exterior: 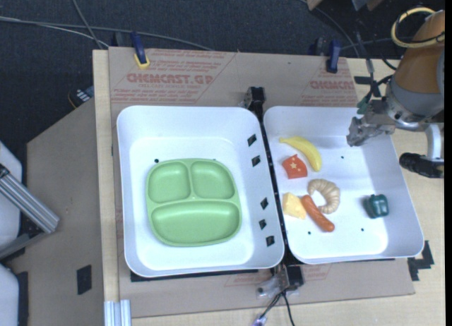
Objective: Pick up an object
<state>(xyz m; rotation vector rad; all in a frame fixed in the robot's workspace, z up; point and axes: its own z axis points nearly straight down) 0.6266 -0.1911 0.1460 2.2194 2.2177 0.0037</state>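
Note:
The right bin (pixel 395 169) holds several small toy foods: a yellow banana (pixel 302 149), a red piece (pixel 295 167), a tan ring-shaped pastry (pixel 324 193), a yellow wedge (pixel 292 204), an orange carrot-like stick (pixel 318 214) and a green-blue piece (pixel 376 206). My gripper (pixel 362 133) hangs over the bin's upper right part, to the right of the banana and well above the green-blue piece. Nothing shows between its fingers.
The left bin (pixel 134 176) carries a green divided plate (pixel 193 202). Black clips line the divider (pixel 263 176) between the bins. The grey arm with its orange band (pixel 417 70) comes in from the upper right. Cables run over the dark floor behind the bench.

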